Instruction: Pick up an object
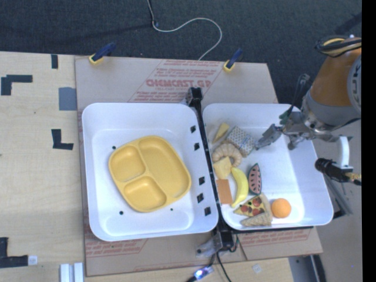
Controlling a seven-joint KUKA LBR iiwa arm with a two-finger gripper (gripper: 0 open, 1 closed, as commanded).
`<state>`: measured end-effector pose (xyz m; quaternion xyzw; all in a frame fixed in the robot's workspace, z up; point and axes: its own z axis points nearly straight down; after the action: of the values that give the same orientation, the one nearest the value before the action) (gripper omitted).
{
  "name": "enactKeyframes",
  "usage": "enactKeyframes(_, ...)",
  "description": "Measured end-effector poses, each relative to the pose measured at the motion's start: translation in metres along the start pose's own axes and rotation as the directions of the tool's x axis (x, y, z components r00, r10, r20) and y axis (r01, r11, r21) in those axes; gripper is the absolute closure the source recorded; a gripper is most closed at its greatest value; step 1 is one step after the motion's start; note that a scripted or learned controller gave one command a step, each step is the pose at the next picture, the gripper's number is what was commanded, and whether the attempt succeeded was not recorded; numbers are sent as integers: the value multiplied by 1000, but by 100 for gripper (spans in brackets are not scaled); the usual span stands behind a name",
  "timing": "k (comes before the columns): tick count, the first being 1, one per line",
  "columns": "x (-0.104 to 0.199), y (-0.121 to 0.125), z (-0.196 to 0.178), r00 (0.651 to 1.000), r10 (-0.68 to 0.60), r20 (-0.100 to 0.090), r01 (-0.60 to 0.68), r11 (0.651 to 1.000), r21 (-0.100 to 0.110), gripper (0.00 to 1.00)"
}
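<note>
Status: pick not done, nothing lifted. The grey two-finger gripper [271, 136] sits low over the right shallow white plastic bin [305, 181], near its upper middle. The fingers [265, 140] look slightly apart with nothing between them, though the view is small, so I'd call that likely rather than certain.

No target is named, so any item counts. Candidates, all resting on the bin floor:
- grey speckled block [239, 137]: just beside the fingertips on the side away from the arm, closest option, not touched as far as I can tell
- pale yellow wedge [220, 132]: just past the block
- tan lumpy pastry-like toy [226, 153]: beyond and below the fingertips
- yellow plastic banana [239, 185], red watermelon slice [254, 178]: below the fingers, near
- toy pizza slice [254, 208], small orange ball [281, 208], flat orange-brown strip [223, 191]: well apart, at the bin's near end

The yellow three-compartment plastic tray [149, 172] is in the left white bin [97, 157], far across the divider, no use for this reach.

Left to do: close the gap to an item, straddle it, clamp, lift. I judge the speckled block to be the intended one given the alignment. Items are crowded along the divider, so a clean single grasp may be tight.
</note>
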<state>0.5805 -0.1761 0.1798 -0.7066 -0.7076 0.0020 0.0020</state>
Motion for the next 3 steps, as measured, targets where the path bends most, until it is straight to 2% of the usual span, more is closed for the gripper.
enactKeyframes(2,11,-7,97,1000,-1,1,1,1000,-4,0)
enactKeyframes(3,11,-6,85,1000,-1,2,1,1000,-6,100)
